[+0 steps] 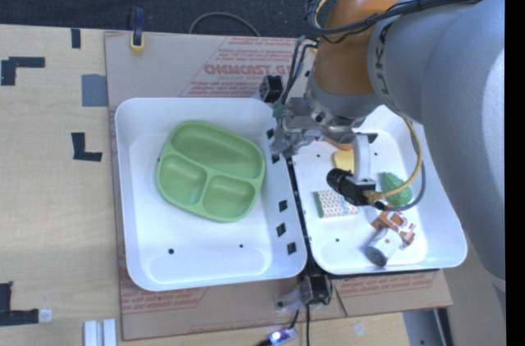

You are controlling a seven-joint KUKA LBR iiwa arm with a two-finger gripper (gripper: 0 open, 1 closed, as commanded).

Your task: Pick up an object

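Green tray [212, 170] leaves wide margins in the left bin [131, 172]; jaws' state unclear.

Even, diffuse overhead light falls across the bench [49, 197], with the two white bins rendered bright. The left bin [135, 254] is close to washed out along its rim. The green tray [211, 170] casts only a faint, soft shadow. A broad highlight sits on the arm's orange band [353, 16], and the grey arm [459, 82], nearest the lens, looks soft. The dark floor at top is dim. Small items in the right bin [435, 246] are grainy and hard to resolve.
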